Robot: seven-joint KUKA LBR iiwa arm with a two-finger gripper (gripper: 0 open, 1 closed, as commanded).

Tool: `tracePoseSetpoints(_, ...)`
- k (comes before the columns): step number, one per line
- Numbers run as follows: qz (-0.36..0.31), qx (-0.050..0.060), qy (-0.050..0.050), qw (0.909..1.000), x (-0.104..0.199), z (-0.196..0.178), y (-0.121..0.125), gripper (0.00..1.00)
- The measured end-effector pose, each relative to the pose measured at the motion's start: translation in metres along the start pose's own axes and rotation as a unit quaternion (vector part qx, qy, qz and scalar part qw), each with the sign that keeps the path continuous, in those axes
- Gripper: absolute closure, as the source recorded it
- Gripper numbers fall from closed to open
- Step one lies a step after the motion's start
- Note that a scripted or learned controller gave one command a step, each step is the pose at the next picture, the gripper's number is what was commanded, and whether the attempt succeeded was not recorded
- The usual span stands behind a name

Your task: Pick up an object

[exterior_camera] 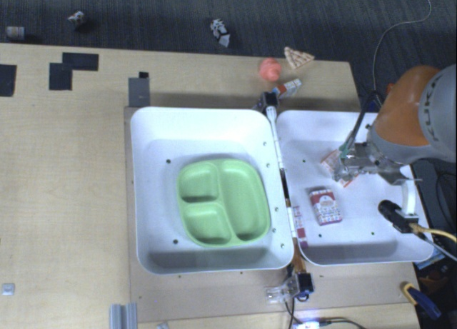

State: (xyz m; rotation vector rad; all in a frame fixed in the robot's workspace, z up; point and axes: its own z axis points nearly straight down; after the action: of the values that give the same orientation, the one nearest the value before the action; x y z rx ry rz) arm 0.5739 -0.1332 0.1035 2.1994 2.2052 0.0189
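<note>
The tool (348, 165) hovers low in the right bin (371, 245); its state I cannot tell. A small red packet (325, 206) lies at its seven o'clock. Approach step: next, shift over it and descend.

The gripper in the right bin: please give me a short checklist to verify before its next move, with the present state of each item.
1. Gripper is over the right bin: ok.
2. Small red and white box lies free on the bin floor, apart from the gripper: ok.
3. An item between the fingers: cannot tell; something pale and reddish shows at the tips.
4. Green divided tray stays in the left bin, out of the way: ok.
</note>
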Motion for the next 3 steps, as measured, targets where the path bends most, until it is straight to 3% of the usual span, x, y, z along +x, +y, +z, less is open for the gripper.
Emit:
tracePoseSetpoints(1,0.0,0.0,0.0,1.0,0.0,0.001,0.0,0.0)
tracePoseSetpoints(2,0.001,0.009,0.004,0.9999,0.019,0.014,-0.077,0.0)
tracePoseSetpoints(3,0.0,0.006,0.004,1.0,0.02,0.003,-0.074,1.0)
